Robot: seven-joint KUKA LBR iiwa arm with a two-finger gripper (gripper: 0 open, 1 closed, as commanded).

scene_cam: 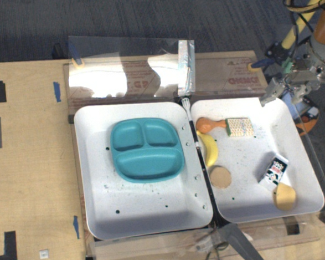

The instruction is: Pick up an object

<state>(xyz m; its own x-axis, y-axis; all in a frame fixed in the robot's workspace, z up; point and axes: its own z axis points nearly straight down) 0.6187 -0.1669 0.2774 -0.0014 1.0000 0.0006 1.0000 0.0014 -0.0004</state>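
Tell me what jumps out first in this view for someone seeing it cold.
The teal divided plate sits alone in the left bin. In the right bin, a banana lies along the left wall, below an orange spoon-like toy. The gripper sits above that bin's far right corner.

A teal divided plate (pixel 147 149) lies in the left bin (pixel 95 203); a banana (pixel 210 149), round cookie (pixel 221 177) and small carton (pixel 275 170) lie in the right bin (pixel 306 200).
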